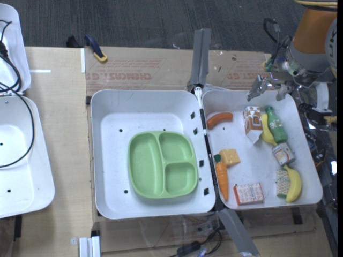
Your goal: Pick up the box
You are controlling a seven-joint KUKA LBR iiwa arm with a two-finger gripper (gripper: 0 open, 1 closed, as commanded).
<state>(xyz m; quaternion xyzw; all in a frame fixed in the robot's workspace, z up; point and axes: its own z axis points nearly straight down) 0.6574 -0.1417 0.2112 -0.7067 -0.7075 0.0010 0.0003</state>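
Note:
A small reddish box (248, 193) lies flat near the front edge of the right bin (257, 167), between a carrot (222, 179) and a banana (293, 184). My gripper (266, 94) hangs over the bin's back right corner, far from the box. Its two fingers are spread apart, open, with nothing between them. A white and orange carton (252, 123) lies just below the gripper.
The right bin also holds a sausage (220, 119), a yellow cracker (229, 157), a green bottle (275, 125), a second banana (265, 133), a small can (282, 154) and a packet (282, 182). A green divided plate (163, 164) sits in the left bin (107, 143).

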